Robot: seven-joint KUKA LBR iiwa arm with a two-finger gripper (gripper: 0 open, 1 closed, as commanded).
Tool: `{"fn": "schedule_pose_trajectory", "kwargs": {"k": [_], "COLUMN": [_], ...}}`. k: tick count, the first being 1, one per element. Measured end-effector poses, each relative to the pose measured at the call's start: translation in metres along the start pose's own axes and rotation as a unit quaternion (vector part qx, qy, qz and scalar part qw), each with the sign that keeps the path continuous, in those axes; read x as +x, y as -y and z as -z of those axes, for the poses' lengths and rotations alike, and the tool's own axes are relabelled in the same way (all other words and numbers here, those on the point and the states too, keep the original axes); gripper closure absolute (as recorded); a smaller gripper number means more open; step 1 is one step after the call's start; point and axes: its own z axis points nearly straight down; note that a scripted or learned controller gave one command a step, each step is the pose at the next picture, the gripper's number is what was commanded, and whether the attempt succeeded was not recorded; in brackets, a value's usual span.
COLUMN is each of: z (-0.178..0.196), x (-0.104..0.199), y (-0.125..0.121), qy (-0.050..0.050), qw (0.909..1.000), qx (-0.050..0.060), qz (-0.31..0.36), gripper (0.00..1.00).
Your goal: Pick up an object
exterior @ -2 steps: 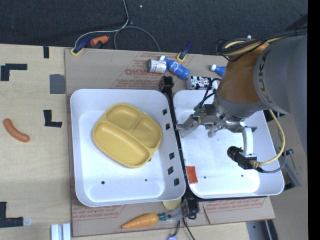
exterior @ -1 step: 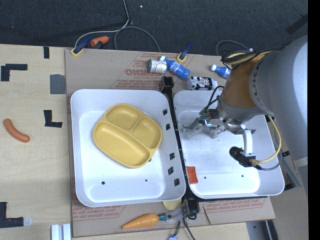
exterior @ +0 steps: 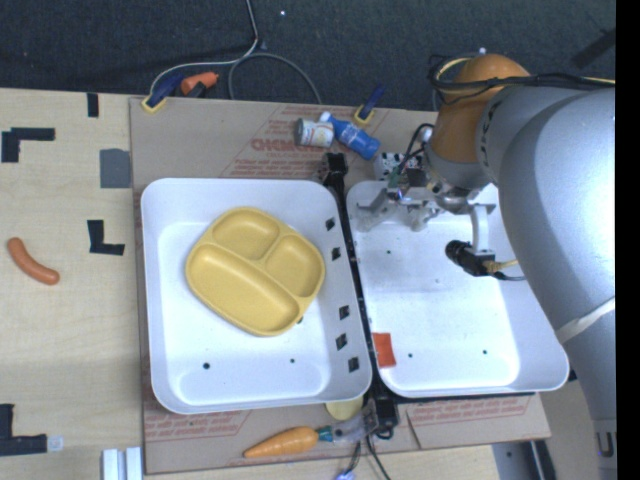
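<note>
Cardboard-topped bench, two white bins: a yellow divided plate lies in the left bin, well apart from your gripper, which hangs over the right bin's far corner. Whether the claw is released or clenched cannot be told. Centre it over the plate's rim before descending.

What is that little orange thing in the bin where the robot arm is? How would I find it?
Start with the right bin, the one under the grey arm. Follow the black divider strip between the two bins toward the near edge. The small orange-red block lies flat beside that strip, the one bright bit on that white floor, far smaller than the yellow plate in the left bin.
</note>
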Motion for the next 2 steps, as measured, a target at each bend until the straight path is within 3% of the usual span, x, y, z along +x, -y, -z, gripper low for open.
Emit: {"fn": "schedule_pose_trajectory", "kwargs": {"k": [1,2], "z": [0.0114,0.0107], "x": [-0.0001,-0.0003], "y": [0.0017,0.002], "qy": [0.001,0.001], "qw": [1.0,1.0], "qx": [0.001,0.001], "qz": [0.0,0.0], "gripper": [1.0,0.0]}}
